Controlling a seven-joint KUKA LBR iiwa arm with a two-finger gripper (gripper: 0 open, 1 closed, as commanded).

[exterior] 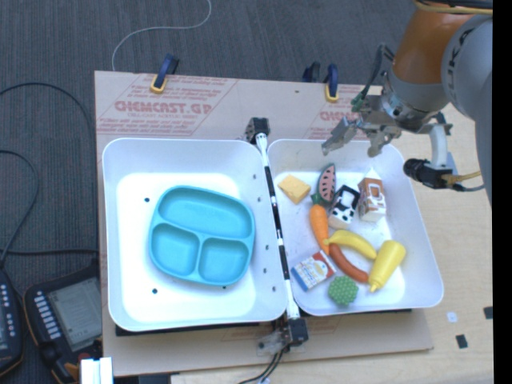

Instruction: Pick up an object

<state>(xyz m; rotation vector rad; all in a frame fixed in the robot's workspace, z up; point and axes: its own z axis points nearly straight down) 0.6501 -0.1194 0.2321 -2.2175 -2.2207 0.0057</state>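
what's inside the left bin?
A blue three-compartment tray lies in the left bin; its compartments hold nothing. The bin floor beneath the tray is covered.

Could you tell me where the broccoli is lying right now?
The broccoli lies in the right bin, near its front edge, between the small carton on its left and the yellow bottle on its right, just below the sausage.

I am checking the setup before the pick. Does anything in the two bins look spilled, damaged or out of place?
Nothing stands out. The blue divided plate lies flat in the left bin. The toy foods, such as the banana and carrot, lie loosely crowded but inside the right bin. The pincer hovers near that bin's far edge.
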